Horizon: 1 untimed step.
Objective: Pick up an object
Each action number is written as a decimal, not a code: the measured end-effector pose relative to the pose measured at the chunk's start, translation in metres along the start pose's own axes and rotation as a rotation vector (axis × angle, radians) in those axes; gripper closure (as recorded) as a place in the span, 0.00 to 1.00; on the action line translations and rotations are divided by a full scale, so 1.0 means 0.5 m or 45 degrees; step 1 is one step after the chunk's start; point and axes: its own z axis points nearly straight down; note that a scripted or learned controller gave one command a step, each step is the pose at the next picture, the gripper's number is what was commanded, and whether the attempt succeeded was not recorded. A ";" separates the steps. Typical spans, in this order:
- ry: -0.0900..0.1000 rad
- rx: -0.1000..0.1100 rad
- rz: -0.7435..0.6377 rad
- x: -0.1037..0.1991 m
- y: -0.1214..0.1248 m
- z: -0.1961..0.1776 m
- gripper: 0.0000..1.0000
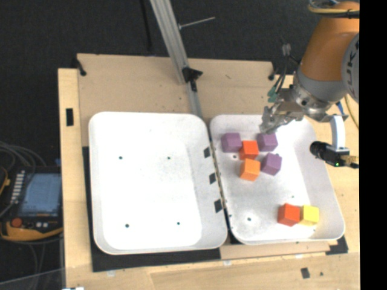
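Observation:
Several small blocks lie in the right bin (317, 183). Near its back stand a purple block (231, 141), an orange block (249, 149) and a second purple block (266, 141) in a row. Just in front of them are a third purple block (272, 163) and an orange block (250, 169). At the front right corner, an orange-red block (289, 214) touches a yellow block (310, 214). My gripper (272, 124) hangs over the bin's back, right above the second purple block, with its tip close to or touching that block's top.
The left bin (145, 180) lies beside the right one, with black clips along the shared edge. A slanted metal rod (175, 47) rises from the back of the bench. A black fitting (323, 151) sits at the right bin's right rim.

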 end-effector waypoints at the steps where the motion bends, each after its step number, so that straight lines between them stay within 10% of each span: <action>1: 0.002 0.010 -0.004 0.106 -0.017 0.029 1.00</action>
